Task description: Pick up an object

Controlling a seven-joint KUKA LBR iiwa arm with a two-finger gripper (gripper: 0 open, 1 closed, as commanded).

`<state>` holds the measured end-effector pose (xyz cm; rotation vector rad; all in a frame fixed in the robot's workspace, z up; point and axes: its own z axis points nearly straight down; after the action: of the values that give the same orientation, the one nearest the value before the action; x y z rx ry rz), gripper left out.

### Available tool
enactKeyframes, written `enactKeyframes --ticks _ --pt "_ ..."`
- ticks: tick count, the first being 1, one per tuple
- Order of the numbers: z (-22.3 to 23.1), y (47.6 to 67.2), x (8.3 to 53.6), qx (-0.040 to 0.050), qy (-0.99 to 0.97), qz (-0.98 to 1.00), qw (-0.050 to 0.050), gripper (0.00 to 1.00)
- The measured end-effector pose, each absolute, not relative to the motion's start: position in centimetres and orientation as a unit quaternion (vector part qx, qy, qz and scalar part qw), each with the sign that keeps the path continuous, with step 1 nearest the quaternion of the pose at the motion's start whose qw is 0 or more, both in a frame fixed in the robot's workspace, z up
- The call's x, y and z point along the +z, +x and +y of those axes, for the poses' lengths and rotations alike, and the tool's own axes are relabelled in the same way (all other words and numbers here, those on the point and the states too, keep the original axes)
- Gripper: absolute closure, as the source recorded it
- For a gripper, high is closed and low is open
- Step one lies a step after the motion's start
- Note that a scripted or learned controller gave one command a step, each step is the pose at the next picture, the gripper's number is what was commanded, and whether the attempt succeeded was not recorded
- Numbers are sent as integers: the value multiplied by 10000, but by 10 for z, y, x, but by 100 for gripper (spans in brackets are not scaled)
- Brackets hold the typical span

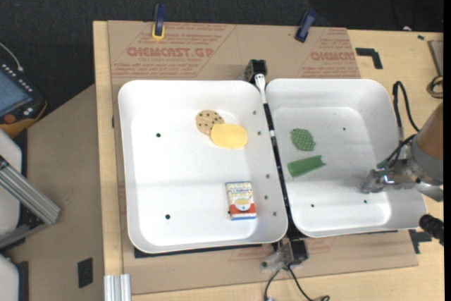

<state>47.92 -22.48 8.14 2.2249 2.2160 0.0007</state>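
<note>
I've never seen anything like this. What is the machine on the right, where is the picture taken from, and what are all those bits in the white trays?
One camera fixed above the bench looks down at a slant. The machine reaching in from the right is a robot arm; its end effector, the grasping part, sits low over the right bin, near that bin's right side. Nothing shows between its fingers.

The left bin holds a brown cookie touching a yellow disc, and a small printed box near the front. The right bin holds a green knobbly piece and a flat green strip. Both bins rest on a cardboard sheet. The job is to pick up one object.
</note>
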Motion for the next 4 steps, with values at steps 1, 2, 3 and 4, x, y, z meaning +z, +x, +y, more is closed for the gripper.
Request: enactKeyframes --ticks 1,2,3,4 --pt "-224 480 95 6 7079 7063 20 100" --pt "-100 543 202 65 7011 7130 47 100" --pt "-29 558 288 55 7035 7107 37 100" --pt "22 576 368 50 7046 7096 36 100"
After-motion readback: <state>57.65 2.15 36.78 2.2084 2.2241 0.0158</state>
